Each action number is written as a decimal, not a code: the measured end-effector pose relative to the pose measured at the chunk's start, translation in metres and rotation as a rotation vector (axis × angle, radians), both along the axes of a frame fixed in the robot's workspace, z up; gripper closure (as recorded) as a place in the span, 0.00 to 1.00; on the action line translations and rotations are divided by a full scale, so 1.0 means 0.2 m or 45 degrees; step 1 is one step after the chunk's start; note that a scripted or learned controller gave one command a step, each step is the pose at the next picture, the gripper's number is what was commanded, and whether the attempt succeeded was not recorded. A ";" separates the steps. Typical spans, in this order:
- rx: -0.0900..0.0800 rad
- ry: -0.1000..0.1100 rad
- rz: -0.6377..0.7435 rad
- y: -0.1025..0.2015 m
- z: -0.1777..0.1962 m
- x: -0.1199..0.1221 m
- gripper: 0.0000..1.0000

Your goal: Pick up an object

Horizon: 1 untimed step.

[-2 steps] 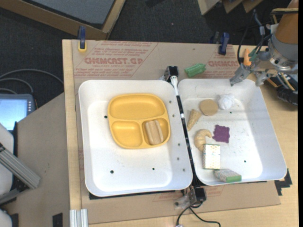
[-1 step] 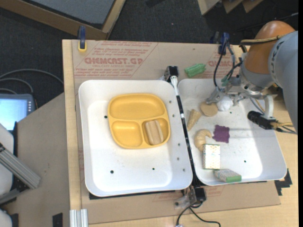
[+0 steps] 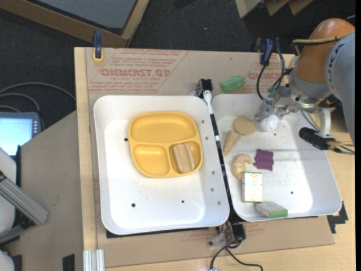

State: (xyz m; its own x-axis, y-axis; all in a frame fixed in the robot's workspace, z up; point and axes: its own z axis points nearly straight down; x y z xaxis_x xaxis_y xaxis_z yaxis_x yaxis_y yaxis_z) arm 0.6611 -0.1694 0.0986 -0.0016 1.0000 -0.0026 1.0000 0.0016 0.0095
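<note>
the grey arm's two-finger gripper (image 3: 269, 119) hangs low over the far part of the right white bin (image 3: 316, 205); whether it is open or closed cannot be told. a round tan disc (image 3: 245, 126) lies just beside it, with a cream cone (image 3: 229, 141), a beige lump (image 3: 241, 162), a purple flat piece (image 3: 263, 159), a pale speckled block (image 3: 252, 186) and a green-grey bar (image 3: 272, 210) nearer. the left white bin (image 3: 113, 202) holds a yellow divided plate (image 3: 161, 130) with a tan block (image 3: 182, 157). a green piece (image 3: 232, 83) rests on the cardboard-topped bench (image 3: 141, 72).
</note>
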 end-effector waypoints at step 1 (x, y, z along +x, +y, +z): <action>0.006 0.015 0.001 0.23 0.24 -0.26 1.00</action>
